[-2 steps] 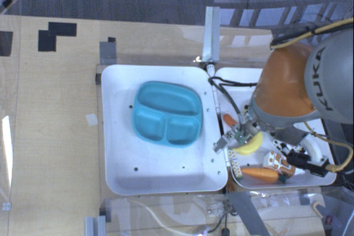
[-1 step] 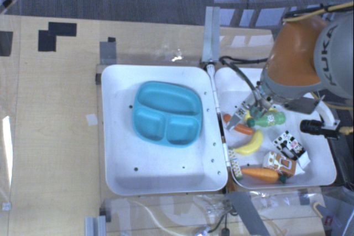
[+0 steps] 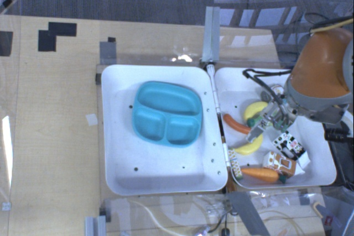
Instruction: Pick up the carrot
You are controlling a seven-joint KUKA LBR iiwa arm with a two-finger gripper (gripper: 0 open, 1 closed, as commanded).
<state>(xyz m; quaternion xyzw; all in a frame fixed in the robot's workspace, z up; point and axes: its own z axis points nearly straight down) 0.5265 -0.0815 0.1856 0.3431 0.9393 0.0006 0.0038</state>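
While parted, claw grips nothing.

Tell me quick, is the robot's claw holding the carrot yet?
Gripper: over the right bin, whether it grips anything cannot be told. The carrot lies apart from it, near the bin's front edge.

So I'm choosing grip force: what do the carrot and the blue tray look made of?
The carrot, in the right bin, looks like moulded plastic toy food: even orange, faint sheen, though rubber is possible. The blue tray, in the left bin, looks like rigid matte plastic, with moulded compartments and rounded edges.
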